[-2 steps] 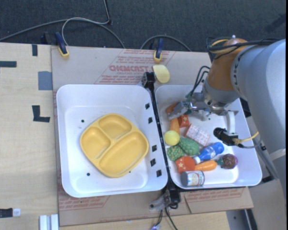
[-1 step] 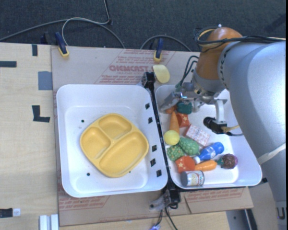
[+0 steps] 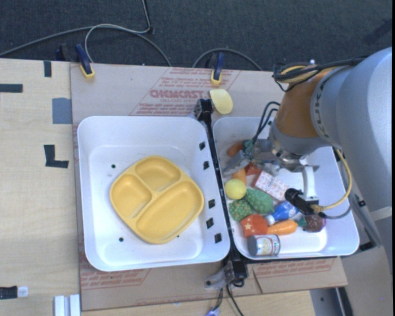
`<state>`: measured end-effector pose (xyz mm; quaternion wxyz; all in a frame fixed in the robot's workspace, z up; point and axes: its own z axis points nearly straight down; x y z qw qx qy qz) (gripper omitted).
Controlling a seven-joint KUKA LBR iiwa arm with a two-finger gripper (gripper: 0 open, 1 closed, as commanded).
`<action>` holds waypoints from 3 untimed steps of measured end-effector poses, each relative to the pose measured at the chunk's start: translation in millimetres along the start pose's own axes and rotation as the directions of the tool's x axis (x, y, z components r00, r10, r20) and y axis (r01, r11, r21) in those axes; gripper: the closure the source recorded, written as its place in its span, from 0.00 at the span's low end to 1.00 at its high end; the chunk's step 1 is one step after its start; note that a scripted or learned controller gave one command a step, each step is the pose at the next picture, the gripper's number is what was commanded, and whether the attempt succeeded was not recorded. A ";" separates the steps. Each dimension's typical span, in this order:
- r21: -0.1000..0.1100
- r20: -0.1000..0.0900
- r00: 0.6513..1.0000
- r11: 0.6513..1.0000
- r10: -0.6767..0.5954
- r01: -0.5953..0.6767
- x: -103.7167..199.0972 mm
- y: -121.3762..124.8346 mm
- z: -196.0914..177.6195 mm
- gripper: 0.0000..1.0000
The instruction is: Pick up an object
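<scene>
The grey arm (image 3: 355, 104) reaches in over the right bin (image 3: 339, 242), its gripper (image 3: 260, 155) low among the clutter near that bin's far left corner; whether the jaws are spread or pinching cannot be told. The left bin (image 3: 92, 176) carries a yellow divided plate (image 3: 157, 198) at its centre. Along the right bin's left and near edges lie a yellow ball (image 3: 235, 189), a green toy (image 3: 259, 199), a carrot (image 3: 282, 228) and a small can (image 3: 264, 245).

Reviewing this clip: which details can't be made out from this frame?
- Gripper: the arm's wrist covers its fingers, so open or shut is unclear.
- Items in the right bin under the arm: hidden.
- Can label: too small to read.
- Yellow divided plate in the left bin: fully visible.
</scene>
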<state>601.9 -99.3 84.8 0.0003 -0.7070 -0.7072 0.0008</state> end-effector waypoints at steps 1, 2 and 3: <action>-0.003 0.003 1.000 1.000 0.001 -0.001 2.2 37.1 0.1 0.00; -0.003 0.003 1.000 1.000 -0.001 0.001 2.9 37.3 -10.0 1.00; -0.003 -0.001 1.000 1.000 -0.003 0.003 49.7 15.6 -100.1 1.00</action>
